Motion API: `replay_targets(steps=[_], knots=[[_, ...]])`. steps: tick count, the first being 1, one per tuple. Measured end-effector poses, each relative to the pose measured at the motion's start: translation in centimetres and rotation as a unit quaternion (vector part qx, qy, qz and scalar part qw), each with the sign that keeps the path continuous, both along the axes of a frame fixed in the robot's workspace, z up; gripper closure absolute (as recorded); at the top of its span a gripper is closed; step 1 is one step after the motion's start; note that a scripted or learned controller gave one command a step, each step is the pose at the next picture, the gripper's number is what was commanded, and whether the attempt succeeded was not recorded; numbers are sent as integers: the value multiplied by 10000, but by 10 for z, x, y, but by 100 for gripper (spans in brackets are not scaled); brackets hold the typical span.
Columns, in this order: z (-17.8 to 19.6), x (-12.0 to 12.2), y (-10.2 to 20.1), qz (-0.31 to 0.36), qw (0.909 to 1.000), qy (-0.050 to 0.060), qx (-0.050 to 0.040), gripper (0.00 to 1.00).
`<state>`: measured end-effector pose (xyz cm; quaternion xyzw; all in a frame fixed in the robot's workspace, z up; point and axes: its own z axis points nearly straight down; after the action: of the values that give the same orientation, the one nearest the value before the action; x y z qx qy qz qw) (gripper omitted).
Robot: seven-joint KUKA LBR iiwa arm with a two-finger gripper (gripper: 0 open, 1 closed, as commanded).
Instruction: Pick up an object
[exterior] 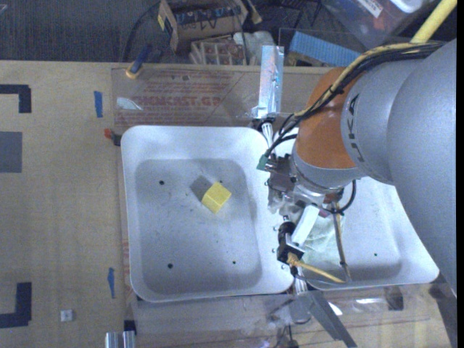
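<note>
**The block lies camera-left of the wrist, across the left bin's rim**

Your target is the yellow block [216,196]. It sits on the floor of the left bin [163,241], near the bin's middle and a little toward its far wall. It looks roughly cube-shaped with no clear long axis, and it is turned cornerwise to the bin's walls. A grey patch touches its far-left side. You cannot tell whether that is shadow or a second piece.

The arm [326,147] reaches in from camera-right, and its wrist hangs over the left bin's right rim, where that bin meets the right bin [395,249]. The wrist body hides the jaws, so you cannot tell how wide they stand or whether they hold anything.

The relation that matters is that the block is well apart from the wrist, toward the left bin's centre. The coming move likely needs a sideways carry off that rim before any descent. Because the block sits diagonally, expect the jaws to need turning to meet flat faces, not corners.
</note>
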<state>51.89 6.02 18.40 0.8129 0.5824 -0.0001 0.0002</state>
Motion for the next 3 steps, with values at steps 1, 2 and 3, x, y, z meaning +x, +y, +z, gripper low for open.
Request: replay_targets(steps=[1,2,3], knots=[[46,-39,82,477,9989,4,1,100],[-49,-41,138,-302,9995,28,-2,100],[-93,-4,165,477,9989,-25,17,100]])
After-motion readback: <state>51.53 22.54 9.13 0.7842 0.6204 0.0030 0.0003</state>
